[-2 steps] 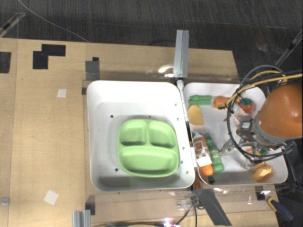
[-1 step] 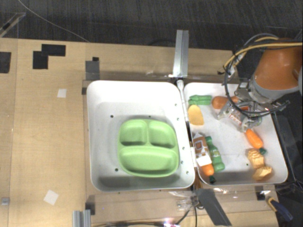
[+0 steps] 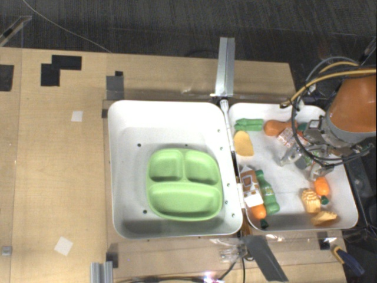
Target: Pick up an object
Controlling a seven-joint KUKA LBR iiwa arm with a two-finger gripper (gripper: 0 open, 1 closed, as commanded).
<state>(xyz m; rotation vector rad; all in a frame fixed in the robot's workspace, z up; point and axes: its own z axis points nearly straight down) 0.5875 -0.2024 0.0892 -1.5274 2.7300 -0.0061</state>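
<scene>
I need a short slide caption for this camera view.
Grey KUKA arm reaching over the right white bin of toy food; green divided plastic tray in the left.

Green tray (image 3: pixel 184 183); white bins (image 3: pixel 123 158); orange carrot (image 3: pixel 321 187)

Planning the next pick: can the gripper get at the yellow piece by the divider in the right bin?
Probably yes. The yellow piece lies alone on bare bin floor, apart from the green item above it, and the gripper hangs over the same bin.

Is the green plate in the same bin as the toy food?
No, the green plate lies alone in the left bin; the toy food sits in the right bin.
</scene>
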